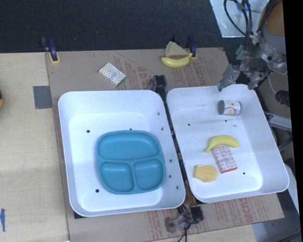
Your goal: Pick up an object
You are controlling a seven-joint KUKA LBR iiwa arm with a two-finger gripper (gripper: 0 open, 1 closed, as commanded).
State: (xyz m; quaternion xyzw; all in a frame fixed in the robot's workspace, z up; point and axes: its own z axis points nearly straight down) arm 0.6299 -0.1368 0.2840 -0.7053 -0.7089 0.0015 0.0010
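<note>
Gripper [238, 79] fingers look spread, holding nothing, poised over the right bin's [261, 187] far rim. We see the small can [229, 107] lying just below it inside that bin, with a banana [221, 142], red packet [225, 158] and yellow chip [205, 173] nearer. Our arm's upper part is cut off.

On my screen the arm [273, 27] is grey, with an orange band [274, 22] above the wrist. Black cables [239, 9] loop beside it. The gripper [240, 79] is dull grey metal, with two thin fingers [226, 80].
</note>
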